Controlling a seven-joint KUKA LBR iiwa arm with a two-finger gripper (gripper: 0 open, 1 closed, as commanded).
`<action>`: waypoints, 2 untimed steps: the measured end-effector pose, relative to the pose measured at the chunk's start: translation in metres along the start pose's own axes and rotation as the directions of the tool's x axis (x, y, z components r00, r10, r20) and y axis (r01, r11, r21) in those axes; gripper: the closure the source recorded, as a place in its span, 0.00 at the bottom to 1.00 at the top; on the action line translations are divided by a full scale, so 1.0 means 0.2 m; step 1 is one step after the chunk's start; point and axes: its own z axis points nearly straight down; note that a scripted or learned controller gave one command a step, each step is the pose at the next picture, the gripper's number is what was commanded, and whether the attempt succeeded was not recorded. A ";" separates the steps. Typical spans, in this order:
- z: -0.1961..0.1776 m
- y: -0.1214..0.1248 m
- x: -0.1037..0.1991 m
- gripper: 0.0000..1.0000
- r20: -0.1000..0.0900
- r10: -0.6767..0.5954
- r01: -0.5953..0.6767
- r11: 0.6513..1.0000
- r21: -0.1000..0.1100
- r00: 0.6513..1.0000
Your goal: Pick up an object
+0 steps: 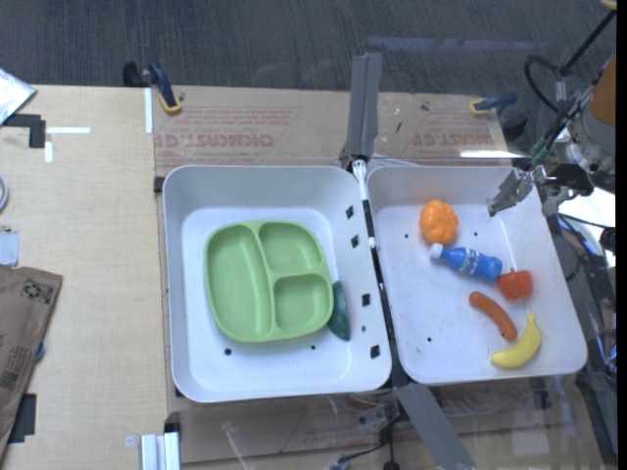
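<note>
In the right bin [441, 351] lie an orange fruit [439, 220], a blue bottle [468, 260] on its side, a small red fruit [515, 283], an orange-red sausage [493, 313] and a yellow banana [518, 346]. My gripper [526, 196] hangs over that bin's far right corner, up and to the right of the orange fruit. Its fingers [504, 195] are spread open with nothing between them.
The left bin [186, 262] holds a green divided plate [269, 279] with a dark green object [339, 313] at its right edge. A grey upright post [364, 106] stands behind the bins. Cables [563, 76] hang at the far right.
</note>
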 end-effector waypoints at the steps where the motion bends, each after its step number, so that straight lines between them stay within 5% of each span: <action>1: 0.85 0.11 0.13 0.00 0.000 0.141 -0.141 0.990 -0.003 0.990; 2: 0.85 0.41 0.30 0.00 0.000 0.146 -0.146 0.989 -0.002 0.989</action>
